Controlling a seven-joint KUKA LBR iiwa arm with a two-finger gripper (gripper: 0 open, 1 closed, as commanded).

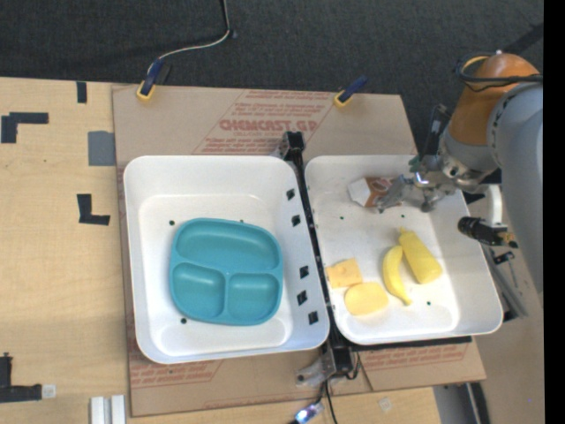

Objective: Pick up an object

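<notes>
A cardboard sheet covers the wooden bench before dark carpet.

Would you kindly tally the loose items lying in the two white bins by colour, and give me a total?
Teal: 1, the teal plastic divided plate in the left bin.
Yellow: 4, in the right bin: the yellow banana, yellow block, yellow round piece, pale yellow square piece.
Grey and brown: 1, the small crumpled item.
Total: 6

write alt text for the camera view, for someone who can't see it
A grey robot arm with an orange band reaches in from the right, its gripper low over the far end of the right white bin, beside a small crumpled item. Nearer in that bin lie a banana and three yellow pieces; the left bin holds a teal divided plate.
</notes>
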